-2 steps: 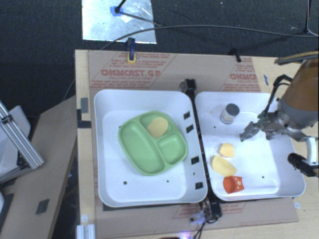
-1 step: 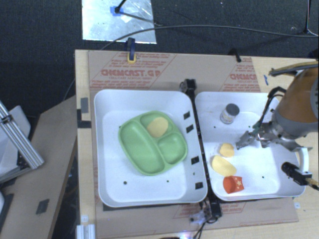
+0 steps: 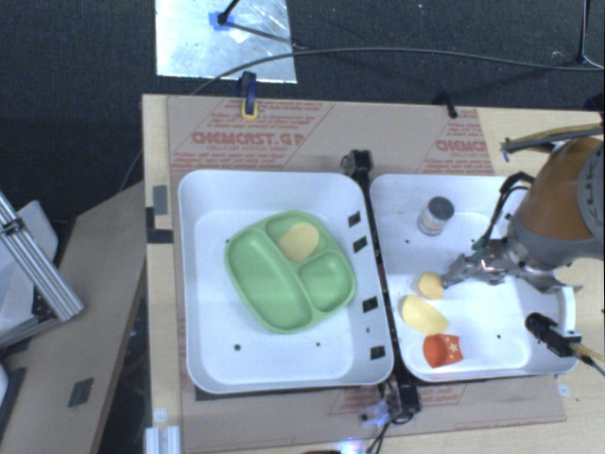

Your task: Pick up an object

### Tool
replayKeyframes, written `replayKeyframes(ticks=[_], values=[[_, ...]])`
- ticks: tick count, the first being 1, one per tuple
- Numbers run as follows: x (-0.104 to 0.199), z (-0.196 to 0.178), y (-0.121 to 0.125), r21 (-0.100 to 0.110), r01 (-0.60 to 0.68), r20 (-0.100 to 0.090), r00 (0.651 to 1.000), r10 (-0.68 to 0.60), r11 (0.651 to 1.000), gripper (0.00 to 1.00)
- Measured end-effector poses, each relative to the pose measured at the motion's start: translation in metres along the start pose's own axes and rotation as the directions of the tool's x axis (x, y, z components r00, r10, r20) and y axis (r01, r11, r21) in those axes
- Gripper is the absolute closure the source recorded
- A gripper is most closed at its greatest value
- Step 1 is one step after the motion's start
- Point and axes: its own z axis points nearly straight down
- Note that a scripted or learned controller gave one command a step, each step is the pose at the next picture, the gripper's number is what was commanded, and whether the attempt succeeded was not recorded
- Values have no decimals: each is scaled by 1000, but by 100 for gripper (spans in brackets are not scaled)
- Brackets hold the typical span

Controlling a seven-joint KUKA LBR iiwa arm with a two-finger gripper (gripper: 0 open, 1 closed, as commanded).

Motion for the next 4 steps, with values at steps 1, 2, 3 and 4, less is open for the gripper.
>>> replayKeyframes(ticks=[1,2,3,4], values=[[0,-11,1,-3,0,1,1000,0,1000,100],[-10,-66,-2,-3,-2,1,1000,2,1000,100],[-8,-107,0,-2,3,1,1000,-3,1000,100],[-8,-170,3,-4,4,1,1000,-4,1000,100]])
